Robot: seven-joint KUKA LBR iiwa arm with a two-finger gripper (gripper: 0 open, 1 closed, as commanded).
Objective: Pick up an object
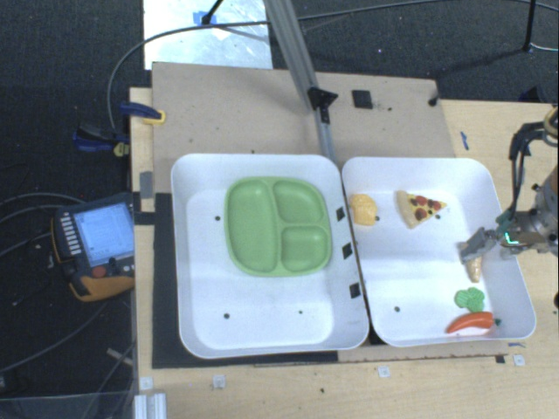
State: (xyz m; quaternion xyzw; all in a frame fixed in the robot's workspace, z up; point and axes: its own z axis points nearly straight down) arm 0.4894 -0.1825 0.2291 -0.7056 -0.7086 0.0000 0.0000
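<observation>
The worktop [393,112] carries two white bins side by side. The left bin [201,312], well away from the hand, holds a green divided plate [278,225], which the task likely leaves alone. The right bin [419,304] spreads its small food toys apart, probably so each can be reached singly. The hand [482,244] hangs low at this bin's right wall; whether it is wide or narrow I cannot tell, and nothing shows in its grip. Just below it lies a small pale piece [474,271], seemingly the nearest target. Further below sit broccoli [469,299] and a red-orange sausage [470,323]. Up-left of the hand lies a pizza slice [420,207], and further left a yellow bun [363,209].
</observation>
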